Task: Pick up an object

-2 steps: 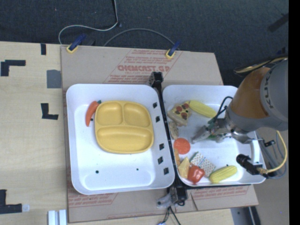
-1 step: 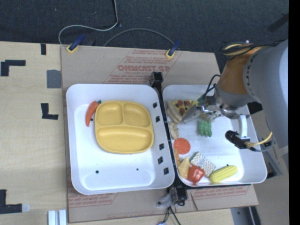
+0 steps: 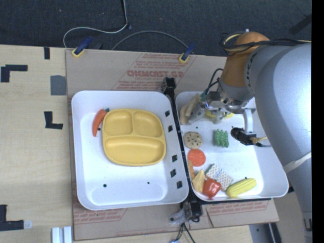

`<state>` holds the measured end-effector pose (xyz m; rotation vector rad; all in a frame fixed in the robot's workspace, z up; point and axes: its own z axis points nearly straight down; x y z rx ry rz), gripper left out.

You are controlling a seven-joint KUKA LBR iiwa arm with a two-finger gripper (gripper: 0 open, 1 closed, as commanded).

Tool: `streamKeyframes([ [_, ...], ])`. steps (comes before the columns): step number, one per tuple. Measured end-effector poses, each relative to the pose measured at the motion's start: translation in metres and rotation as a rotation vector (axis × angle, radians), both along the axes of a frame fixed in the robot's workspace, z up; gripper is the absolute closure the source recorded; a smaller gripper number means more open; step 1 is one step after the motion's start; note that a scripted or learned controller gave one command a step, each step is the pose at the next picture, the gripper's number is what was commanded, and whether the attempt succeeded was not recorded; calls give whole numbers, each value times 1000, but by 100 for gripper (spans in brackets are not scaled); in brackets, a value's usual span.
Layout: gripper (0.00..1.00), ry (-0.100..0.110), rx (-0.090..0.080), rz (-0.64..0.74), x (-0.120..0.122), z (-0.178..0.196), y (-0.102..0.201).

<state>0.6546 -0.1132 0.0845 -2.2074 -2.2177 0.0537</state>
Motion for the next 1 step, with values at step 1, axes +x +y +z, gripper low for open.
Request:
streamKeyframes([
  [1, 0, 5, 22, -11, 7, -3, -13],
])
